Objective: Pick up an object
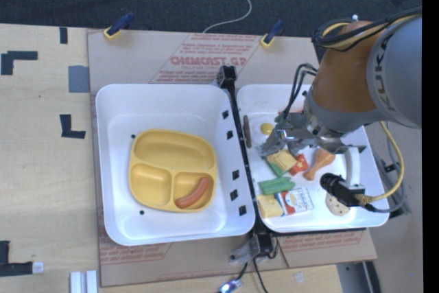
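Note:
My gripper (274, 142) reaches down into the right bin (374, 216), near its left-centre. It hangs just above a pale yellow block (280, 161). Close by lie a small red-orange piece (299, 165), an orange drumstick-shaped toy (319, 162) and a little yellow ball (266, 127). Nearer the front are a green bean-like piece (276, 185), a yellow block (268, 206) and a white and red carton (297, 200). I see nothing held in the gripper.
The left bin (113, 147) holds a yellow divided tray (154, 158) with a sausage (194, 192) in its front right compartment. A black divider (236, 141) runs between the bins. A beige round piece (338, 206) lies at the right bin's front right.

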`<state>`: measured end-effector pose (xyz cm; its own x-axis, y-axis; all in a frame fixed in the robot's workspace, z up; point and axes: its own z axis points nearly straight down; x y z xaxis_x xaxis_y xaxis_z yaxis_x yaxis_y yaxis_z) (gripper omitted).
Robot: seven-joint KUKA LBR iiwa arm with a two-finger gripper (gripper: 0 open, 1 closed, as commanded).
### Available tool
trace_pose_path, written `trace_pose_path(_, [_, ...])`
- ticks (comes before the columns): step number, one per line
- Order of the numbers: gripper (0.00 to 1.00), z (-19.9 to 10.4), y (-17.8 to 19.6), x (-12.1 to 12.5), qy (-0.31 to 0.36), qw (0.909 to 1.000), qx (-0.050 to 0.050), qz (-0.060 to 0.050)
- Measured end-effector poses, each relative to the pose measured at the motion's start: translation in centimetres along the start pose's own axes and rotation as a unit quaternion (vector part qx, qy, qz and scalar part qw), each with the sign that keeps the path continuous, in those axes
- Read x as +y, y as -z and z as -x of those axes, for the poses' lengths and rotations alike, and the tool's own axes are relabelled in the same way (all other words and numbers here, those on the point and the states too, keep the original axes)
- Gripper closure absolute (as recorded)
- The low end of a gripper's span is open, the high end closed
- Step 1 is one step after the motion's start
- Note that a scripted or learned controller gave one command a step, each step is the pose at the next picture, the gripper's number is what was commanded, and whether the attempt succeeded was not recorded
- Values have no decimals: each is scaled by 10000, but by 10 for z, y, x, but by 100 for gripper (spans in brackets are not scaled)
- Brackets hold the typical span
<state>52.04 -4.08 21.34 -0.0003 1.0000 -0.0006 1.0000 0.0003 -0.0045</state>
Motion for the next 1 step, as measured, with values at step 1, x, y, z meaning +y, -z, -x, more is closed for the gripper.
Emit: trace_pose_path(1, [100,-11,11,7,13,10000,5,14])
